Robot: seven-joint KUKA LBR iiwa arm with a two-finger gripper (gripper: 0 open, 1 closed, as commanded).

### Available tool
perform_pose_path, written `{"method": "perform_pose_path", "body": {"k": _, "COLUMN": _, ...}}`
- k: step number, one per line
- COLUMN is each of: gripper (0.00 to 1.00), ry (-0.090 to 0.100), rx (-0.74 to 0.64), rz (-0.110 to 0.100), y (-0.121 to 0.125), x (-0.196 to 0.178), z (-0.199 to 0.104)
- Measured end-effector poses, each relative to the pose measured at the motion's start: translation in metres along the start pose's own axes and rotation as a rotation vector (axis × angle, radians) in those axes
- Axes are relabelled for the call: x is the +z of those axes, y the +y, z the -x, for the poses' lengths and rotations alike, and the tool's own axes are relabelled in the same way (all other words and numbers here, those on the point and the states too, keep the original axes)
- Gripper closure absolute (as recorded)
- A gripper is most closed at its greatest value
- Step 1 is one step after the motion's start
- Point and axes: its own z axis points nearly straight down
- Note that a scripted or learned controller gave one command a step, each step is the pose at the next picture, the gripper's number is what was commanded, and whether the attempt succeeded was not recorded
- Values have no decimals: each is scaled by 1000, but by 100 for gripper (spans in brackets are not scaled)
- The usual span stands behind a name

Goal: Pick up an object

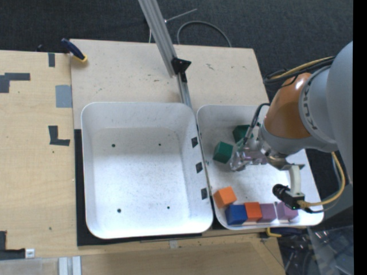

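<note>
My gripper (239, 160) hangs low in the right bin (213, 122), reaching in from the right under the orange wrist band. A green block (223, 151) lies just left of its tip, and a darker green block (241, 133) sits just behind it. I cannot tell whether either block touches the tip. Along the bin's front edge lie an orange block (225, 196), a blue block (235, 213), another orange block (253, 211) and two purple blocks (268, 212).
The left bin (92, 153) stands beside the right one, with a shared rim between them. A slanted metal rail (160, 30) runs down from the top to the bins' back edge. A cable loop lies behind the bench.
</note>
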Motion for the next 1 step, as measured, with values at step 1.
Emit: {"method": "perform_pose_path", "body": {"k": 1, "gripper": 100, "ry": -5, "rx": 1, "rz": 17, "y": 16, "x": -109, "z": 50}}
